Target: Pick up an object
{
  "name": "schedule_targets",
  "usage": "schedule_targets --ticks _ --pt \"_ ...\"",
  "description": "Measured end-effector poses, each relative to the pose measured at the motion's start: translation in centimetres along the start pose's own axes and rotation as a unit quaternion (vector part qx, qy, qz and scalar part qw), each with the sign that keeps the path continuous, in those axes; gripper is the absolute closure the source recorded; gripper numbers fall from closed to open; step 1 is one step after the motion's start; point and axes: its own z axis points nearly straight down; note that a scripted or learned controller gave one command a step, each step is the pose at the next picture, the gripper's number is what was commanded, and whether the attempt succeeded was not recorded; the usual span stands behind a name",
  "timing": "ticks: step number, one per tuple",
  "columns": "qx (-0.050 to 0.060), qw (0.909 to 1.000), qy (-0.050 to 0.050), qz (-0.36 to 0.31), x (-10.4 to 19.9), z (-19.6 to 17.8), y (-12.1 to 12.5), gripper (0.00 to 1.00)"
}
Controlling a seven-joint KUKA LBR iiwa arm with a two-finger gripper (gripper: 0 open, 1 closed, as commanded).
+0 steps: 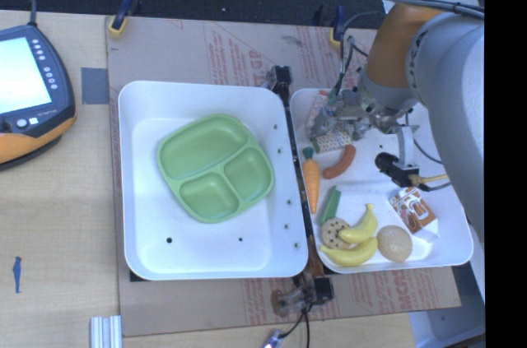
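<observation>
Over the right bin (449, 252), your gripper (328, 124) sits low by the sausage (339, 162); whether it's closed, you can't tell, so apparently nothing's lifted yet.

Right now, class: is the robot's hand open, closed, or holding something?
Hand: cannot be told; it sits low in the right bin, above the sausage.

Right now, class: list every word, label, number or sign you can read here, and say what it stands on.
None can be read.
Red print on the cardboard sheet: too blurred.
Print on the small orange-and-white packet: too small.
Screen and buttons of the handheld control pendant: nothing legible.
</observation>
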Motion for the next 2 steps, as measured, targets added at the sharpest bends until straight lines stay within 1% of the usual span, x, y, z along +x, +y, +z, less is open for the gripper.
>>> schedule_targets --ticks 1,2 --pt "0.001 1.0000 -0.001 -0.001 -0.8 0.1 -4.3 0.00" --pt "0.000 1.0000 0.000 -0.001 -1.9 -0.2 0.8 0.00"
